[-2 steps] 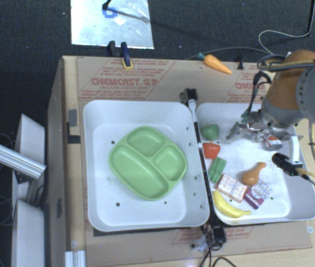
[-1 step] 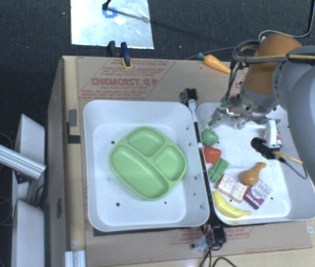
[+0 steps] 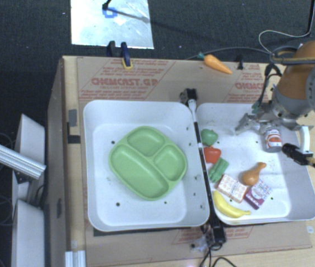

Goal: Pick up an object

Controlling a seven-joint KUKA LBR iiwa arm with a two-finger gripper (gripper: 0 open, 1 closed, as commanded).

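Green divided plate [image 3: 148, 161] in left bin [image 3: 99, 121], well left of gripper [image 3: 245, 124]. Fingers' state: can't tell. Toy food heaped below-left of fingers in right bin [image 3: 307, 199]; small can [image 3: 273, 138] just right of them.

The light is bright and even, and it seems to come from above. The two white bins [image 3: 146, 113] shine so much that they look washed out. Shadows are soft and small. A shiny sheet [image 3: 111, 15] on the dark floor glares pale white. The picture is a bit soft and grainy, and small things look fuzzy.
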